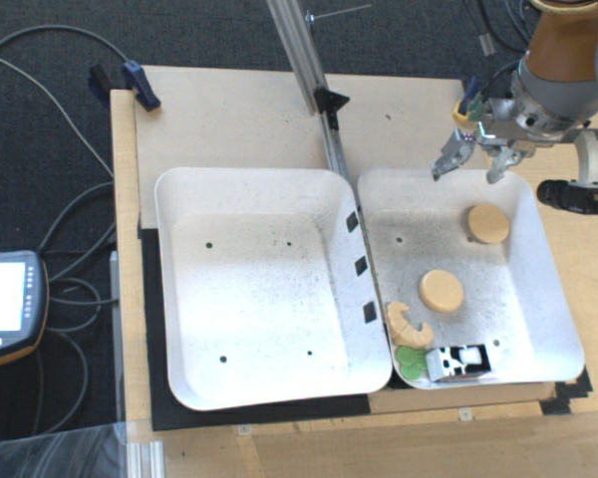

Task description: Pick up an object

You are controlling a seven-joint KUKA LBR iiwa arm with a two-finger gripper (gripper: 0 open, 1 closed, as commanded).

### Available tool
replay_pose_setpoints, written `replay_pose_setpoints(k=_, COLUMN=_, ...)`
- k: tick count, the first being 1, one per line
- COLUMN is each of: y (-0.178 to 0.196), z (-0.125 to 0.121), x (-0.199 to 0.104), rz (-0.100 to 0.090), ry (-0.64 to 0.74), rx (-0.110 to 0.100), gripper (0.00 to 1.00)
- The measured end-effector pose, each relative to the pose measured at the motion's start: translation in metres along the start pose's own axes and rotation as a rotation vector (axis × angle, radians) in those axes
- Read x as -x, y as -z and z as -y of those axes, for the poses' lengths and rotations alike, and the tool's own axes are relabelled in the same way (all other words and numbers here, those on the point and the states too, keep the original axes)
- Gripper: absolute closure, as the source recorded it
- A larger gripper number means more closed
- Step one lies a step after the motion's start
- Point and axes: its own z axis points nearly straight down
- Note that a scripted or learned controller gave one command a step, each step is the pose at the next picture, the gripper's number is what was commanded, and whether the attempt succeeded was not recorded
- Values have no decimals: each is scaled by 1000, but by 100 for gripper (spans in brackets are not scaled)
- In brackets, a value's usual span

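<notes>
Camera view from above: I see my gripper (470,165) hanging over the far edge of the right bin (550,297), fingers spread apart with nothing between them. Below it in that bin lie two tan discs (488,223) (442,291), well apart, and near the front wall a tan curved piece (406,325), a green piece (411,362) and a black-and-white block (459,360). The left bin (179,207) sits beside it.

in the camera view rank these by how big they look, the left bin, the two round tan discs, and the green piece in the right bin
1. left bin, by far the largest.
2. The two discs: lower disc and upper disc look about alike, so no ranking between them.
3. green piece, smallest, though a black-and-white block beside it may hide part of it.
</notes>
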Motion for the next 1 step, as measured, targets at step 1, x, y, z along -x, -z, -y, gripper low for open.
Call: replay_pose_setpoints(k=1, y=3, z=-1, x=0, rz=1, ry=1, rx=5, gripper=0)
